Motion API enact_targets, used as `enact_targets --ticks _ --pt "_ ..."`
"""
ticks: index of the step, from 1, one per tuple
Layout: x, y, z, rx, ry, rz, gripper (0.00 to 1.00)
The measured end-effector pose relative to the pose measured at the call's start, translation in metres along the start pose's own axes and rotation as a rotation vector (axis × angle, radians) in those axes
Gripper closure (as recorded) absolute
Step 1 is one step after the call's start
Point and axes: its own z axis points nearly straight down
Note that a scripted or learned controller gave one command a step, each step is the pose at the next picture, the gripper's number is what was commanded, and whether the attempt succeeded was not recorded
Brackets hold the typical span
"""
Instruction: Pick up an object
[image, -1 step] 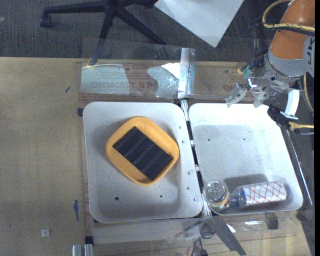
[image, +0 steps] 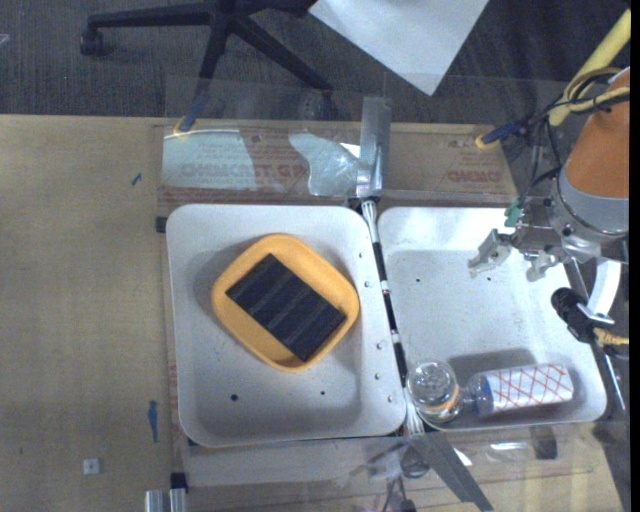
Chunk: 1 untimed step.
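Lying along the front edge of the right bin (image: 440, 290), a clear plastic bottle (image: 495, 390) rests on its side, its base toward the front-left corner and its red-crosshatched label toward the right. To the left, the left bin (image: 200, 400) carries a yellow tray (image: 285, 315) with a dark ribbed panel, set near the bin's middle. Over the right bin's back-right corner hangs the gripper (image: 512, 253), well apart from the bottle; its fingers stand spread apart, with nothing between them.
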Motion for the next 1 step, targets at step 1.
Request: enact_targets --ticks 1 --pt "0.0201 -0.0494 0.1414 -0.001 -0.001 0.018 0.0"
